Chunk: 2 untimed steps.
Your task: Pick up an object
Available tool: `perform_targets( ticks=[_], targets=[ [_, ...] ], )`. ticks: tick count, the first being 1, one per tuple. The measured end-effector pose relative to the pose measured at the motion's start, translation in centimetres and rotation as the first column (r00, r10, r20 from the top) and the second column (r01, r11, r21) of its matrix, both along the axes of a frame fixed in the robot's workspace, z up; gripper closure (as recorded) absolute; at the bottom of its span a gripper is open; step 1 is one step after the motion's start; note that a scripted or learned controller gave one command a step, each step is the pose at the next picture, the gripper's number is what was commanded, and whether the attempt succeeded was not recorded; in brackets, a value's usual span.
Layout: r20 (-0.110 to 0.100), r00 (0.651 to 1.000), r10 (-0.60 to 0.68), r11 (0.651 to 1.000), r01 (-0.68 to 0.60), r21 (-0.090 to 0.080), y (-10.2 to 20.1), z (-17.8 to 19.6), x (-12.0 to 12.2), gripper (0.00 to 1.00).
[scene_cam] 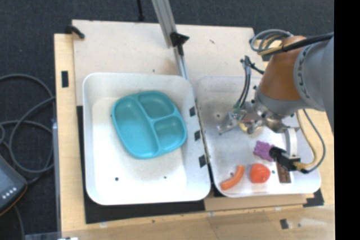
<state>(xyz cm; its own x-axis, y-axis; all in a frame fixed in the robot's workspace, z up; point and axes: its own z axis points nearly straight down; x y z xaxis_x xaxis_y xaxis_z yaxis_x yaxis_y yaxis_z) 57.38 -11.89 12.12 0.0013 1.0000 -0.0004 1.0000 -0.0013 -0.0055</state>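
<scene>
Purple block (pixel 262 149): lies in the right bin (pixel 225 87), toward its 4 o'clock side; looks small, stiff and light — best pinched across its flat sides.
Orange-red ball (pixel 259 173): at the block's 6 o'clock, near the front wall; round, likely to roll off the fingertips.
Orange carrot-like piece (pixel 233 177): just at the ball's 9 o'clock; slim, curved, take it mid-length.
Claw (pixel 243 121): low over the right bin, at the block's 11 o'clock; whether it is spread or pressed together I cannot tell — nothing is seen pinched.
Teal divided plate (pixel 149 123): in the left bin (pixel 93 121), well apart.
Tabletop (pixel 112 48): carries both bins.
</scene>
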Motion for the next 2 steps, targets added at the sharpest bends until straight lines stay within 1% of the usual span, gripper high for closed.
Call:
perform_targets(
  ticks=[1,2],
  targets=[
    [0.009,1.0,-0.005,1.0,0.005,0.0,-0.1,1.5,0.2,1.0],
    [0.011,1.0,0.004,1.0,-0.004,-0.001,0.0,5.9,0.6,1.0]
  ],
)
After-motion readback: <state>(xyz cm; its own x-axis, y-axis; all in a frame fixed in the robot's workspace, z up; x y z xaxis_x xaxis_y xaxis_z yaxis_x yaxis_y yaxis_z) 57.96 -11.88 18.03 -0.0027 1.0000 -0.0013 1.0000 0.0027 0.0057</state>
